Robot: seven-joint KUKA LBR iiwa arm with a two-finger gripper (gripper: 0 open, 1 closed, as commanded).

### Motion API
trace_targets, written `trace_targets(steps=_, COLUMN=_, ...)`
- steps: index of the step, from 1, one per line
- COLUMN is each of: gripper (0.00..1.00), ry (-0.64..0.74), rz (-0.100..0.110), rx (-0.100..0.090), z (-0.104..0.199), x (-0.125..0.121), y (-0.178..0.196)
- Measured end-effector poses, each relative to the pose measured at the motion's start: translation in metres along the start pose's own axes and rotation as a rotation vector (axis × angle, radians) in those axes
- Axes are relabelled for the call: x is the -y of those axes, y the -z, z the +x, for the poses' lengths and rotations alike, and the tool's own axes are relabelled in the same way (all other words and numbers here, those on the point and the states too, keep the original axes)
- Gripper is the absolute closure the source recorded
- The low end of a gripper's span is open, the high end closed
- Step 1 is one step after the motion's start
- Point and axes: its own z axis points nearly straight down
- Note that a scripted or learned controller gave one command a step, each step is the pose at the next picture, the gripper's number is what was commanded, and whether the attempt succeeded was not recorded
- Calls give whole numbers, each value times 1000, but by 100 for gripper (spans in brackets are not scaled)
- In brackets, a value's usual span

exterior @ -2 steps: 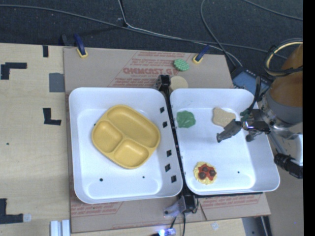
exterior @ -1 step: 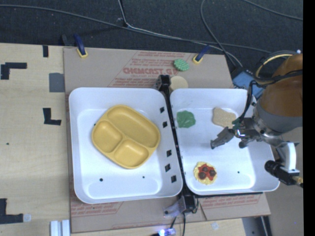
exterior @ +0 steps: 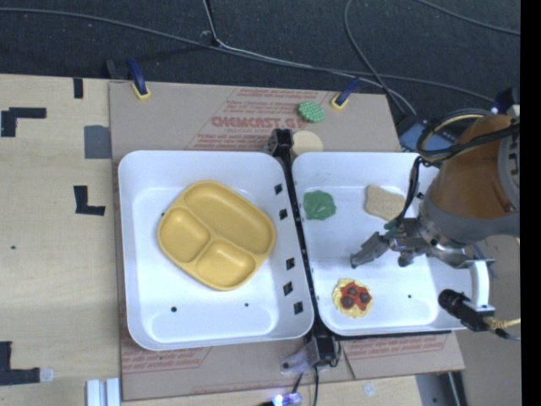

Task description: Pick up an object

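On cardboard (exterior: pixel 245 125), red "CHEMCAST" print.

Wooden bench (exterior: pixel 51 252) under cardboard sheet (exterior: pixel 211 117), two bins (exterior: pixel 135 252).

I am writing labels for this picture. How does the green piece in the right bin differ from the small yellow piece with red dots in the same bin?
The green piece is plain and one colour; the yellow piece carries red and dark dots. The green piece lies at the far side of the right bin, near the divider; the yellow piece lies at the near edge. The green piece looks slightly larger. Both are small, flat and roundish, and both lie apart from the gripper.
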Motion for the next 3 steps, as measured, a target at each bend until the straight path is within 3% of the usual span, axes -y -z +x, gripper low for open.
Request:
trace_targets(steps=1, gripper=0, ry=0, rz=0, rx=0, z=0, x=-9, y=-50)
trace_targets(steps=2, gripper=100, ry=2, rz=-3, rx=0, z=1, x=-10, y=-38)
trace_targets(steps=3, gripper=100, ry=-1, rz=-9, rx=2, z=-8, x=-7, y=9)
